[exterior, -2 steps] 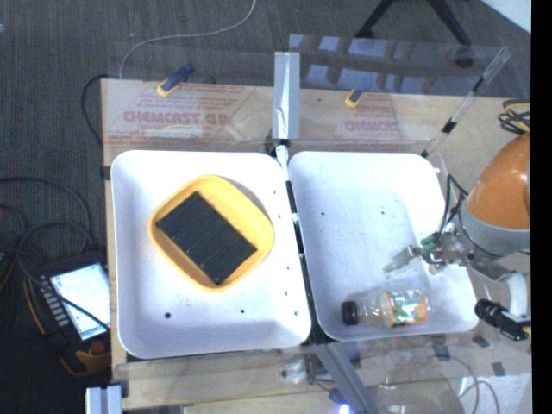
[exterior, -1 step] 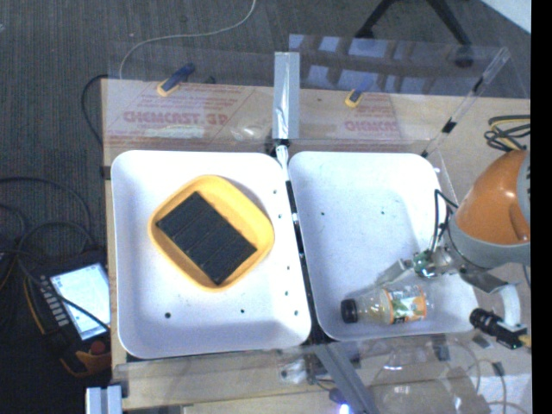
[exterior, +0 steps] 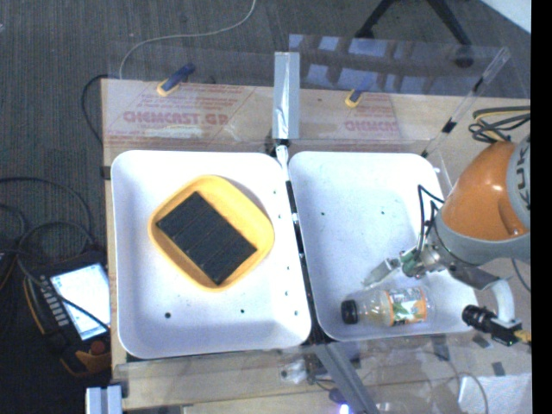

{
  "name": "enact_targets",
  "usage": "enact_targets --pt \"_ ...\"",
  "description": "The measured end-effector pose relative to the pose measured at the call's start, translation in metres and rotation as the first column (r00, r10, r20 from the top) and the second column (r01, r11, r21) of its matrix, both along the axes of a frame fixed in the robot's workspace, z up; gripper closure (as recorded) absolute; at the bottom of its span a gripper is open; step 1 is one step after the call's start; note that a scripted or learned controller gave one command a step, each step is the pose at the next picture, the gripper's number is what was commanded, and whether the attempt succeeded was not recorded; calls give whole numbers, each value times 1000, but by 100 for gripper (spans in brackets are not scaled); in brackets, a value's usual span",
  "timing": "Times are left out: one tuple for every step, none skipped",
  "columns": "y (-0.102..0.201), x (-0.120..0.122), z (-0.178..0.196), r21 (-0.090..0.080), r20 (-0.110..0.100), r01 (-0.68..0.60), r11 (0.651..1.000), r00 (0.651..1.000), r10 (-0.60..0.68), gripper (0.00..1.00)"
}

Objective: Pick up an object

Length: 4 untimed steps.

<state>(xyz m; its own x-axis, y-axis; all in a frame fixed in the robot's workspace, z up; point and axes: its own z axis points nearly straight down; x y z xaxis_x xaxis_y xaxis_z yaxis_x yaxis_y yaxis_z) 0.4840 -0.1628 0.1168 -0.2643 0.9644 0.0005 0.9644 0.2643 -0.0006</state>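
One bottle (exterior: 385, 307) lies in the right bin (exterior: 362, 197), gripper (exterior: 412, 264) just above it; can't tell the jaws' state, so center over its body.

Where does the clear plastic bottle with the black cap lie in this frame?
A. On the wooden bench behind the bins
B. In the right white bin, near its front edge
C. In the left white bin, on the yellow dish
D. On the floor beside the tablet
B: the clear plastic bottle with the black cap lies on its side in the right white bin, near the front edge, while the yellow dish with the dark ribbed insert sits in the left white bin.
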Motion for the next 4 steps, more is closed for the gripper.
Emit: enact_targets --pt "-54 0 -7 1 -1 215 977 977 -215 0" --pt "-36 2 -24 -10 13 119 993 993 -119 0" --pt "-57 13 16 2 -2 410 912 912 -410 0" --pt "-44 4 -24 0 12 200 980 980 -200 0"
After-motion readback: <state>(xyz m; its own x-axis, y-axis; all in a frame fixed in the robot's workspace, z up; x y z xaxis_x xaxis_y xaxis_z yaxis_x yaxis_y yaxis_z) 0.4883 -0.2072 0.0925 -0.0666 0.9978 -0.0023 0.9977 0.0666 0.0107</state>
